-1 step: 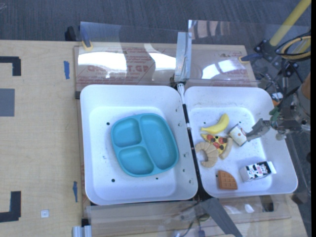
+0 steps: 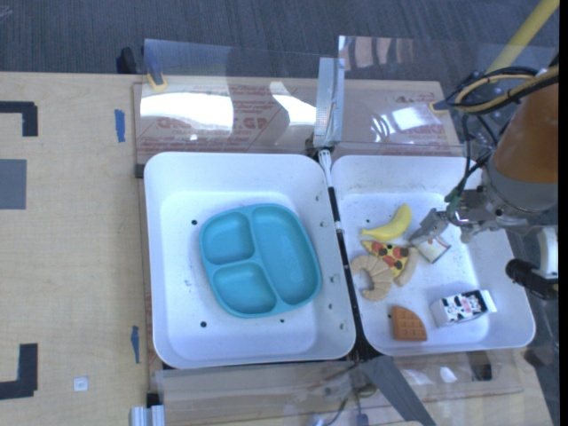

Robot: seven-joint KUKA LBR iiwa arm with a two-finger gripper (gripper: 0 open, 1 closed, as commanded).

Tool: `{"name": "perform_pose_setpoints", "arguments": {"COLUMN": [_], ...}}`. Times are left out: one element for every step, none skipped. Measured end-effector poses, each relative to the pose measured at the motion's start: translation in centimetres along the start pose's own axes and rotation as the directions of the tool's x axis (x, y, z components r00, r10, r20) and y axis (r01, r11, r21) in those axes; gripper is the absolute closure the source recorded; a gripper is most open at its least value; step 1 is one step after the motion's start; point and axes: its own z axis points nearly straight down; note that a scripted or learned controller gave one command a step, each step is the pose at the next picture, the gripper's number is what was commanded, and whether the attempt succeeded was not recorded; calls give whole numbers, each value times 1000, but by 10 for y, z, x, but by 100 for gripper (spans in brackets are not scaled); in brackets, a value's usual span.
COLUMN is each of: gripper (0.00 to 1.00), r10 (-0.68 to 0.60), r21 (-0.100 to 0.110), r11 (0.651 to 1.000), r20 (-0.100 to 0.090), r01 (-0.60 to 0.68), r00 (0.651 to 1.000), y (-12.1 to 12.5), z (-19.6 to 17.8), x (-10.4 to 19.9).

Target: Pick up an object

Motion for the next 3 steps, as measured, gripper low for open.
{"name": "perform_pose_setpoints", "arguments": {"gripper": [0,100,100], "r10": [8,9,-107], "r21": [-16,-21,-16], "r11": [1000,1000,994], "r20": [5,6,5], "r01": [-8,-9,107], "r00": [1000,1000,994], "y": [27,28,47], "z": [76,64,-15], "x": [-33,-34,15]}}
